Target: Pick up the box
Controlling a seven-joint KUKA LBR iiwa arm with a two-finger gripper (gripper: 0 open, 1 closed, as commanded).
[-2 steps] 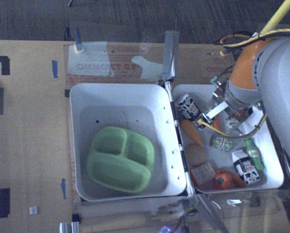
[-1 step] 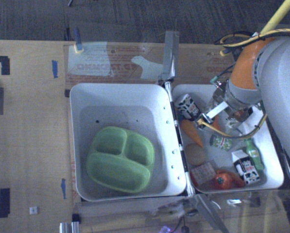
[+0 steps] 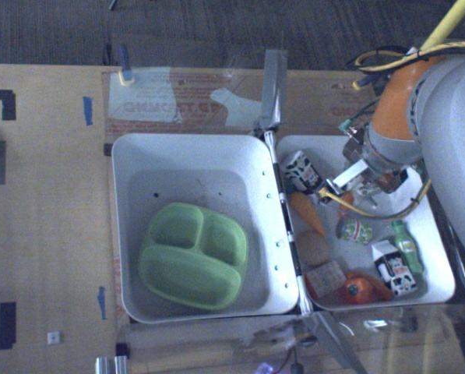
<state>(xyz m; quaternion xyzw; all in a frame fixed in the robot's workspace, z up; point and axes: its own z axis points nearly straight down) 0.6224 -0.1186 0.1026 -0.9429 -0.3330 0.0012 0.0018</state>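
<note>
One box lies near-right in bin — hand above

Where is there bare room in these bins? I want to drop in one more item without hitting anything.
The left bin has bare floor behind the green divided plate, toward its far wall. The right bin is crowded: carton, carrot, box and gripper leave only slivers.

bins: white plastic, smooth, semi-gloss | divided plate: green plastic, matt | table: light wood, matt | box: printed carton, glossy
</note>
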